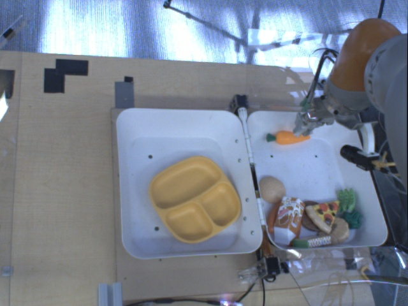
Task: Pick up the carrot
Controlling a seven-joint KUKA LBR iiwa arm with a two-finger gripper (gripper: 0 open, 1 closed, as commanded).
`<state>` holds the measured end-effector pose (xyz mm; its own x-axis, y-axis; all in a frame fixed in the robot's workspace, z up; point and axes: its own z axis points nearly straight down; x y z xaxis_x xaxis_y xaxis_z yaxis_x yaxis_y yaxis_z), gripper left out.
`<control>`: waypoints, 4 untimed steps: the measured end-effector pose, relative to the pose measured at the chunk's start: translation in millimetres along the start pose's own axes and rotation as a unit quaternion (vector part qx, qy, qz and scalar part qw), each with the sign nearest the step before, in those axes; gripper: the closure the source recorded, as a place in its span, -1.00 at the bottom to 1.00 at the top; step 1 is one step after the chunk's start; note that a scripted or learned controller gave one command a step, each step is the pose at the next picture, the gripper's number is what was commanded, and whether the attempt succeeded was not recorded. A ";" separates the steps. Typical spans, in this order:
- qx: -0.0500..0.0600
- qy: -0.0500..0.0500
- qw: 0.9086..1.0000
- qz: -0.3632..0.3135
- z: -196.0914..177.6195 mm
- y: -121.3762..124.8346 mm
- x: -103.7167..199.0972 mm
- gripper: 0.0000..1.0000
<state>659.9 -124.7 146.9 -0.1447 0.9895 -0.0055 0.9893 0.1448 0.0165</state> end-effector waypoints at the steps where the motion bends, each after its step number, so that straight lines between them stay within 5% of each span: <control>1: 0.003 0.001 1.000 0.008 58.2 -10.5 21.8 -1.00; 2: 0.028 0.007 0.993 0.111 60.1 6.0 21.1 -1.00; 3: 0.029 0.006 0.994 0.105 49.0 7.0 21.9 1.00; 4: 0.002 0.003 0.989 -0.150 -42.7 -22.1 93.6 1.00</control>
<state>623.7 -35.1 188.7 -0.4317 0.9020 -0.0045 0.9019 0.4318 0.0111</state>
